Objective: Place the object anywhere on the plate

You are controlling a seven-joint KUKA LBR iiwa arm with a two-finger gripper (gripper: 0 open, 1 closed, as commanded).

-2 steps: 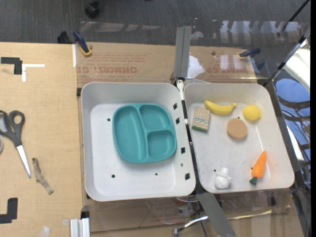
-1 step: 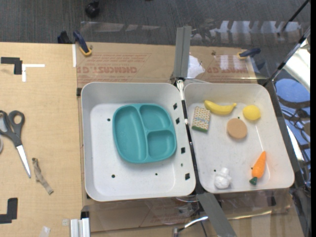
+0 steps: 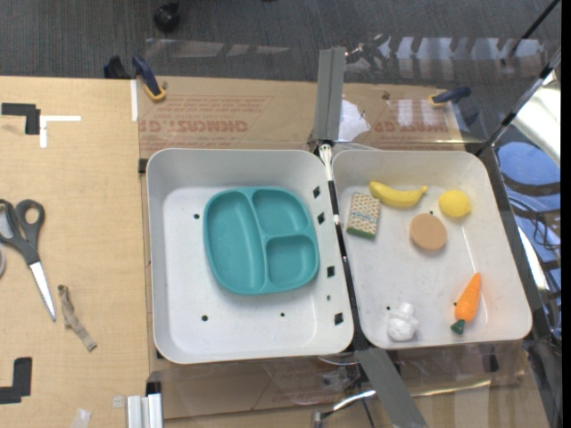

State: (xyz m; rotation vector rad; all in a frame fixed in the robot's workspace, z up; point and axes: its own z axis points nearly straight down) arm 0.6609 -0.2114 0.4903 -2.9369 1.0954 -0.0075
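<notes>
Camera view from above, at a slant: how my jaws stand I cannot tell, so I start with the two bins.

The left bin [image 3: 161,266] is shallow, white and smooth, with rounded corners, and it holds one thing – a teal plate [image 3: 261,239]. The plate lies flat near the bin's middle and is split into three compartments, one long on its left and two smaller on its right (all three bare).

The right bin [image 3: 500,266] is of the same white make and touches the left one along a shared edge. In it lie the candidates for the plate, none of them on it yet. A yellow banana [image 3: 398,193] curves near the far wall. A small yellow lemon [image 3: 455,203] sits just beside the banana's right end. Below them rests a flat, round tan disc [image 3: 428,233]. A small speckled box [image 3: 363,215] with a green edge lies tilted near the dividing edge. An orange carrot [image 3: 468,298] with a green tip points toward the near wall, and a lumpy white thing [image 3: 402,325] sits in the near part, apart from the rest.

Outside the bins, a grey bar [image 3: 329,96] runs back from the seam between them. Brown cardboard [image 3: 214,114] lies behind and under the bins – held by a blue clamp [image 3: 150,78]. Grey-handled scissors [image 3: 27,239] lie well to the left on the pale bench [image 3: 71,346].
</notes>
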